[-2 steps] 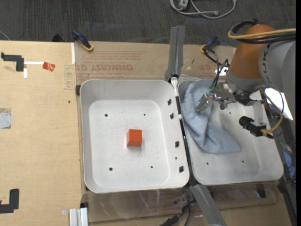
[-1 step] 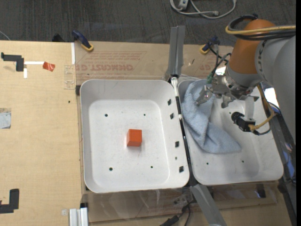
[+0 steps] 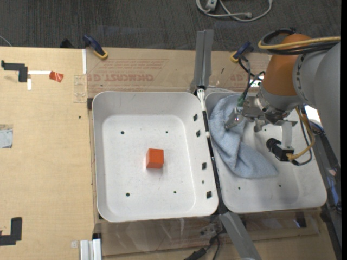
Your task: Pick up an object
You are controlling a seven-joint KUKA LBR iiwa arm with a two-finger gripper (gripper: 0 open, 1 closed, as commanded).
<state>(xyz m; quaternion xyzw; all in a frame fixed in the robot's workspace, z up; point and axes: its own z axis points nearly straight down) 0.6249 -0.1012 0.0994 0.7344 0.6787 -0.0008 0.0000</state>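
Directly beneath the tool, its grip unclear, lies the blue cloth.

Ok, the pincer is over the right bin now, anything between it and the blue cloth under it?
Nothing visible. The pincer sits right at the upper part of the blue cloth in the right bin, with no other object between them. The orange block lies apart in the left bin, out of the way.

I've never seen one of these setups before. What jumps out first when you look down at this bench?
The small orange block sits alone near the middle of the left white bin. In the right bin, the grey arm's orange band stands out, with its gripper down over a crumpled pale blue cloth.
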